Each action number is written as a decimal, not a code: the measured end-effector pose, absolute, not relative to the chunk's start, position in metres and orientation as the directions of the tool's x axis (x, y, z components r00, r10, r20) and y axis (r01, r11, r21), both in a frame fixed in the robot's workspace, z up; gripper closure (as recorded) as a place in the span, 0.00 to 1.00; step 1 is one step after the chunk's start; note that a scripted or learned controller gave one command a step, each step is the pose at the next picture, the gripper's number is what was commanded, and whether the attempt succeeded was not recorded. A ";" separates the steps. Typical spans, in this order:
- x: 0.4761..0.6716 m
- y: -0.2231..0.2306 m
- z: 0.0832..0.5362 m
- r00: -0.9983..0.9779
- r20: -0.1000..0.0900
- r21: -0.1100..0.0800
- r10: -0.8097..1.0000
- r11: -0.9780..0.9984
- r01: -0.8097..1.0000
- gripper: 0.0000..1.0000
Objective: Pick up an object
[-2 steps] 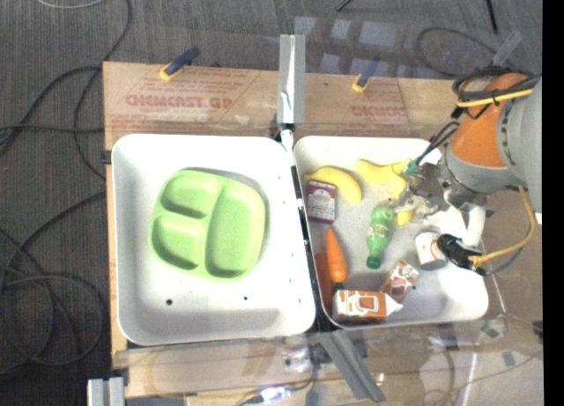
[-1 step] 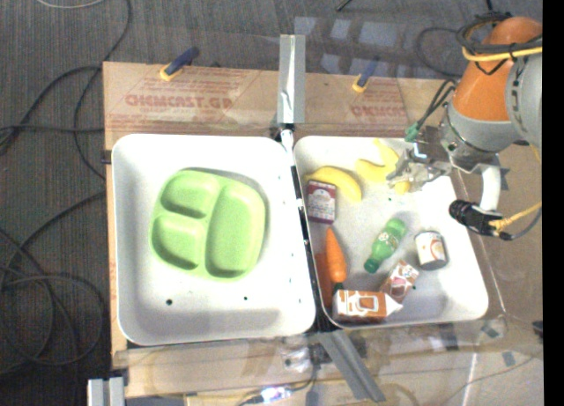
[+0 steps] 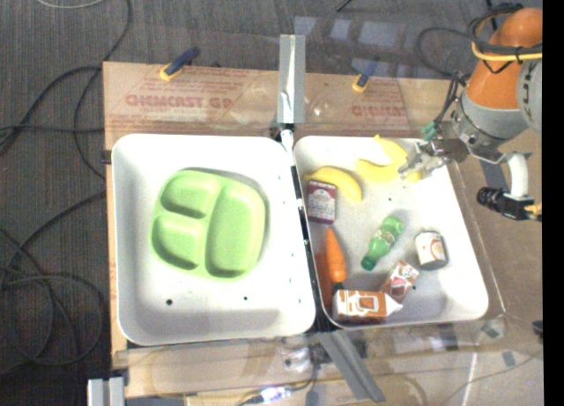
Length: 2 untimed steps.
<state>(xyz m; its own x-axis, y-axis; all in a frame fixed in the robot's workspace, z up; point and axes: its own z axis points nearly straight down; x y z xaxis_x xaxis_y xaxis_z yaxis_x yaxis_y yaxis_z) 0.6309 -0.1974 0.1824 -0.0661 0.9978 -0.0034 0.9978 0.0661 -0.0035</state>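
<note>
1. Yellow crescent, judged the likeliest pick: far in the right bin, close to its far wall, just left of the gripper.
2. Nearest row: orange-and-white carton against the near wall, a small packet touching its right end, a carrot upright along the left wall. Well apart from the gripper, so little risk of disturbance here.
3. Middle row: green bottle lying at a slant, a can just right of it. Both rounded and probably prone to roll if clipped on a sweep toward the near side.
4. Further back: maroon box by the left wall, with a banana touching its far right corner. Sits close to the crescent's left end; a push from the right could shove the crescent into it and jam both.
5. Far row, crescent against jaws: beside them, not between them. Cannot tell whether jaws stand apart or together, since the tip is small and partly merges with the yellow behind it.
6. Probable failures from here:
   - closing on air, with the crescent offset to the left;
   - a curved, smooth skin squirting out sideways under an off-centre pinch;
   - scraping the far wall or right rim, given how near the corner the tip hangs.
7. Left bin with its green divided tray: well apart, no part in this attempt.
</note>
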 end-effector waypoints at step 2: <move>0.668 -0.212 0.216 0.128 -0.005 -0.003 0.992 -0.128 0.992 1.00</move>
